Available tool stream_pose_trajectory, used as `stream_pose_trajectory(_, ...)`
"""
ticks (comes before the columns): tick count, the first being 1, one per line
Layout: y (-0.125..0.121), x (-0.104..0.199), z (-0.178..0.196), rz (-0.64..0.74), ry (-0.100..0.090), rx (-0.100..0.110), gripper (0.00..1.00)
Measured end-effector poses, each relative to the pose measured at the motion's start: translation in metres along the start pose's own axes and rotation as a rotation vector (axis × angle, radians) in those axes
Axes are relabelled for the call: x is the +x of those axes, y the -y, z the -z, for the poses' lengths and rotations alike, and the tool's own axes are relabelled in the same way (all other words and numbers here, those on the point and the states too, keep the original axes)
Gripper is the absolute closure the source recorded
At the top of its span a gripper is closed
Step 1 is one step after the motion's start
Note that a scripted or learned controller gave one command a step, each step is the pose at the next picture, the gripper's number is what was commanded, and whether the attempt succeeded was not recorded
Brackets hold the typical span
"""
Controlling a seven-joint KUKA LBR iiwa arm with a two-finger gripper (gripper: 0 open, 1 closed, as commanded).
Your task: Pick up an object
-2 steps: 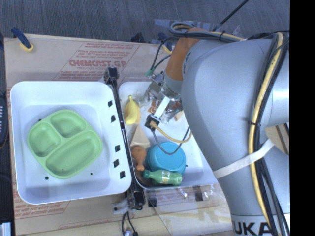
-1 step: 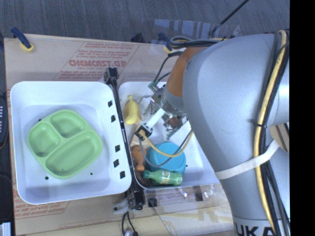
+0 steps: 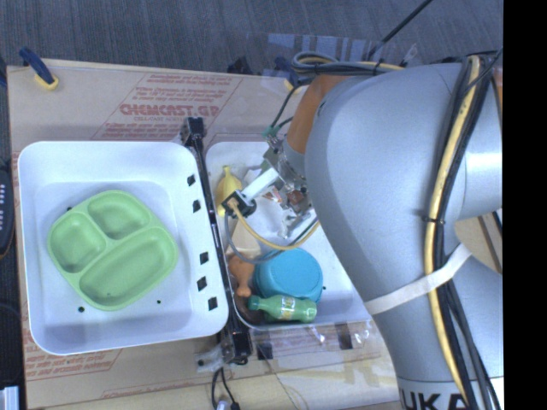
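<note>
White bins: two, side by side on worktop — left bin (image 3: 34, 254), right bin (image 3: 340, 290).
Green divided plate (image 3: 113, 248): one, three compartments, in left bin.
Blue bowl (image 3: 290, 277): one, in right bin.
Green bottle (image 3: 283, 308): one, lying on side just in front of bowl.
Yellow item (image 3: 227, 182): one, near right bin's far left corner; kind unclear.
Orange item (image 3: 242, 273): one, left of bowl; kind unclear.
Further things under arm (image 3: 402, 203): number cannot be told.
Arm: one.

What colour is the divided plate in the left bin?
Light green; the divided plate shows clearly in the camera view, lying flat in the left bin.
</note>
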State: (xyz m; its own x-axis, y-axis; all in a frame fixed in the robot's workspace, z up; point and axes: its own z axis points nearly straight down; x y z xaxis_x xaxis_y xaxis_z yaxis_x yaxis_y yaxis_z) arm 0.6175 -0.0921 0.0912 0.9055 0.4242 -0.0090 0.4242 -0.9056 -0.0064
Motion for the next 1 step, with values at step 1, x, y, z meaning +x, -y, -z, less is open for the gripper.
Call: stream_pose_trajectory(1,-0.0159,0.0227,0.0003,-0.214,0.000,0.002,0.00)
